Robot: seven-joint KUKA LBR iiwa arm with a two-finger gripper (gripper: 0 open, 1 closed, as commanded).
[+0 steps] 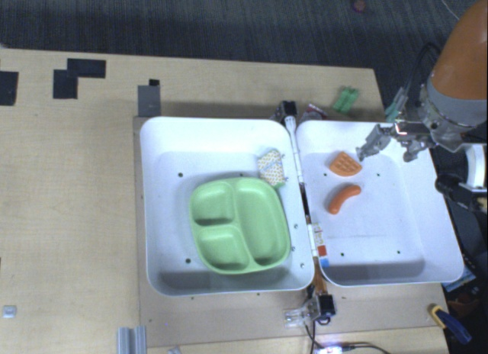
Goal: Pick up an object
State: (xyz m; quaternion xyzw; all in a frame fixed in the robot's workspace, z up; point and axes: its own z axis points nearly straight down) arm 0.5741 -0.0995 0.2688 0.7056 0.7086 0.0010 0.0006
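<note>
Gripper sits over the right bin, near its back edge, a bit right of centre. Fingers look spread apart w/ nothing between them; small & blurry, so how far open is hard to tell. Arm comes in from the right, orange band above grey wrist.

Right bin holds 2 objs. Orange waffle-like piece lies in the back-left part, just beside the left fingertip; touching or not, can't tell. Orange-red sausage lies just in front of it, tilted, nearer the bin's left wall, apart from the gripper.

Left bin holds a green divided plate, 3 compartments, set front-centre toward the right wall. Small pale patterned thing sits near the back-right corner, touching or just beside the plate's back rim.

Green obj lies on the bench behind the right bin.
</note>
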